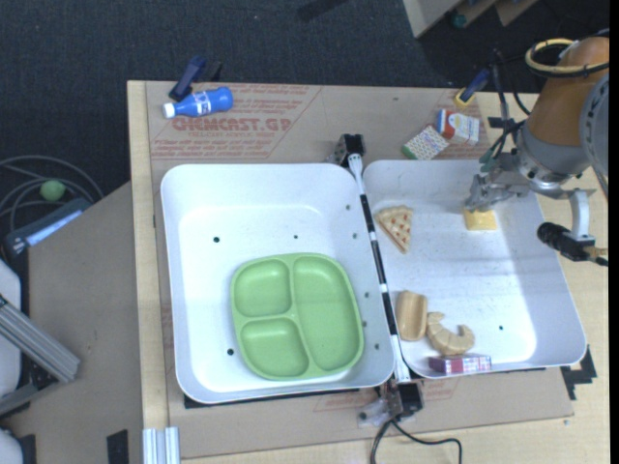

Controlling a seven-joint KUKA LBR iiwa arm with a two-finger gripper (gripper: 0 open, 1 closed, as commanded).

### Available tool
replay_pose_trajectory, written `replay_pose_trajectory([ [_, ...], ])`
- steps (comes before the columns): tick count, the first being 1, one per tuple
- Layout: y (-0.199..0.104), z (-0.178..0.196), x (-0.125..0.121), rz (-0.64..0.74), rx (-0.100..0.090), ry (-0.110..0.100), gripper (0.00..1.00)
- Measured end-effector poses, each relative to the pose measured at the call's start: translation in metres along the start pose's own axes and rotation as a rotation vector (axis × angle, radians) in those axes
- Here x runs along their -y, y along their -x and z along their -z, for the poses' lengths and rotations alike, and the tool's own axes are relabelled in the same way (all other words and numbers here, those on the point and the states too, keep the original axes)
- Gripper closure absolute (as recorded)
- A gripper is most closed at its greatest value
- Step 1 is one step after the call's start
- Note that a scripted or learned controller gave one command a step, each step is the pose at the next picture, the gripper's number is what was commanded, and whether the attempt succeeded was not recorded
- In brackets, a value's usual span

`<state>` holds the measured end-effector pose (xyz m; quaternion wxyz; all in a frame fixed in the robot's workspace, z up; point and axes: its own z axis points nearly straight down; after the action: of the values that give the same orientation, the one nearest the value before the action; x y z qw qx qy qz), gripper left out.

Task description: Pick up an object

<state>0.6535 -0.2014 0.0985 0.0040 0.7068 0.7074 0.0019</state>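
Reaching in from the right, I see my hand (481, 197) pointed down just above the yellow block (481, 220) in the right bin (542, 288); its grip unclear. Wooden bench (280, 114), dark floor beyond.

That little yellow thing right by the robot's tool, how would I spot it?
Find the right-hand white bin. Near its far edge, just under the tool, lies a small yellow block. Its neighbours, a waffle wedge and pastries, are tan; only it is plain yellow.
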Motion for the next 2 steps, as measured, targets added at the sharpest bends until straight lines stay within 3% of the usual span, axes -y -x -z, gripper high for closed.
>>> replay_pose_trajectory([
  [1,0.0229,0.0886,-0.0147,-0.001,-0.001,-0.004,1.00],
  [2,0.0225,0.0873,-0.0141,-0.001,-0.002,-0.007,0.00],
])
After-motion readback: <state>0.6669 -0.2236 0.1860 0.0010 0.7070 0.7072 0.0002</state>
